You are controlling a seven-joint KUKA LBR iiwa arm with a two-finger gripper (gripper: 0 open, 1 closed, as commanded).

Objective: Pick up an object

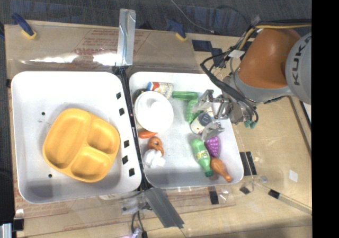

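Note:
The right bin (175, 178) holds several small things. Among them are a white bowl (153, 111), a green bottle (201, 153), purple grapes (213, 146) and a brown drumstick-shaped toy (221, 169). My gripper (208, 112) hangs low over the bin's right half, open, its two metal fingers (205, 97) spread apart. A small round dark-and-white object (202, 121) and a green piece (191, 109) lie right by the fingers. Nothing is clearly held between them. The grapes and bottle lie just in front of the gripper.
A green stick (184, 95) and a small red-and-white pack (161, 88) lie at the bin's back. An orange-and-white toy (154, 150) sits near the divider. The left bin (26, 94) holds a yellow divided plate (80, 143). Cables (222, 62) trail from the wrist.

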